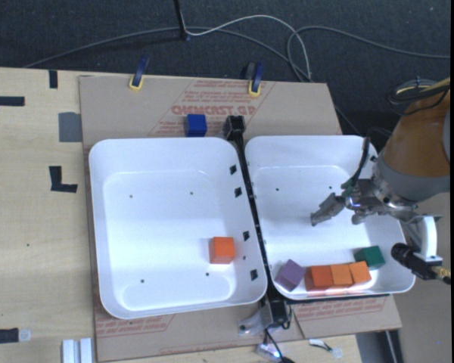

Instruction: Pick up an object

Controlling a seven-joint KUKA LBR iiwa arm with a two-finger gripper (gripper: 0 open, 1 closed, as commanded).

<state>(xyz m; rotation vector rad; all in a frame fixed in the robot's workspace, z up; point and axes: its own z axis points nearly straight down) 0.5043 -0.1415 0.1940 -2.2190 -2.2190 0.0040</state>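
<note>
Right bin [303, 153] holds gripper [327, 211] above blocks [337, 276].

A brown cardboard sheet [287, 100] lies under two white bins [106, 203] (side by side); at twelve o'clock, two clamps [139, 74] and looping cables [234, 25].

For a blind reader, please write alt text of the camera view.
A grey robot arm's gripper hangs over the right white bin, above a purple block, orange blocks and a green block. The left white bin holds one orange cube.
</note>
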